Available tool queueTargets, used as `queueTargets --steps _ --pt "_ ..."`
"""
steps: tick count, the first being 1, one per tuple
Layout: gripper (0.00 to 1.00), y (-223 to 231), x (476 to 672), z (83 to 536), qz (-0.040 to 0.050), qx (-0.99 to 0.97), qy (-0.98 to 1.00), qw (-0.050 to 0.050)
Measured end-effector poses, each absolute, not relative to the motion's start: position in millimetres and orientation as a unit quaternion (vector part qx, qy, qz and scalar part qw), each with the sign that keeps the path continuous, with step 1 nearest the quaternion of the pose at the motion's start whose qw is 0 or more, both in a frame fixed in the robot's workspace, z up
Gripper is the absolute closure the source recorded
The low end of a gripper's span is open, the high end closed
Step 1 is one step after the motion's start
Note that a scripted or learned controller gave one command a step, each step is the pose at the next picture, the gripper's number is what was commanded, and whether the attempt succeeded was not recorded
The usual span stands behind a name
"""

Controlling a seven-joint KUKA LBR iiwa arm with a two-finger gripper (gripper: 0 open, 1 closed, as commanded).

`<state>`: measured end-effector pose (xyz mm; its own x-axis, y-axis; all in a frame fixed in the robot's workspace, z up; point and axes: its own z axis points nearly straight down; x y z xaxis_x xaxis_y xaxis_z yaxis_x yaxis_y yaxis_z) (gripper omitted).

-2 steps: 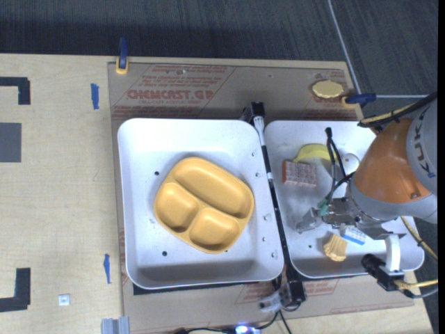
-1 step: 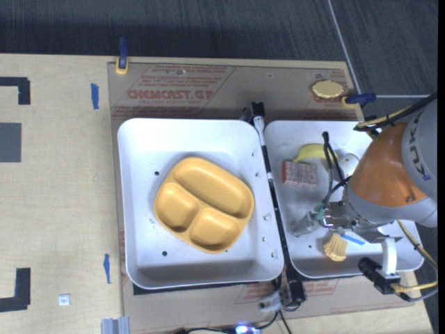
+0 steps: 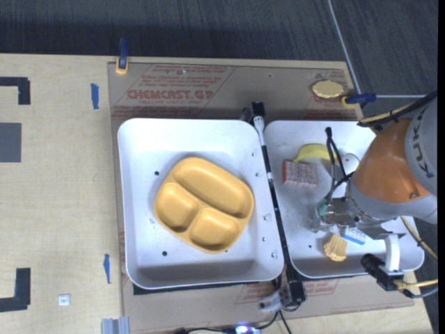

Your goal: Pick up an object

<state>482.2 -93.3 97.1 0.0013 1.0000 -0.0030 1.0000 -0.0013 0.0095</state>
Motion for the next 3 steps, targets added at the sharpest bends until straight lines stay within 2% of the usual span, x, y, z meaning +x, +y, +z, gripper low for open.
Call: queueTargets --steps 1,2,3 --pt "0.00 -93 482.1 97 0.0022 0.708 0.707 0.004" --pt "0.00 -93 479.9 86 0.0008 0.707 0.707 0.000" --pt "1.00 -94 482.0 97 0.0022 0.707 0.707 0.004"
